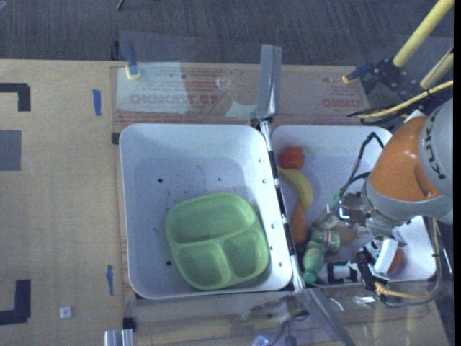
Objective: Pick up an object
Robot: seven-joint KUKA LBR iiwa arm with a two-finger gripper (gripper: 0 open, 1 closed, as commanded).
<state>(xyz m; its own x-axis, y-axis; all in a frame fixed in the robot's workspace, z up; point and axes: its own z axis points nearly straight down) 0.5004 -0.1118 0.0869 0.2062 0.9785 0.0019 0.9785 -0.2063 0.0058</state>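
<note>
Where the arm (414,168) bends, "KU" reads on grey.

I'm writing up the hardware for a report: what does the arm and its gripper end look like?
The arm is bulky and rounded, light grey with a broad orange band above the wrist and dark lettering on the grey shell. Thin black cables loop beside it down to the gripper, a compact cluster of silver metal and black parts.
</note>
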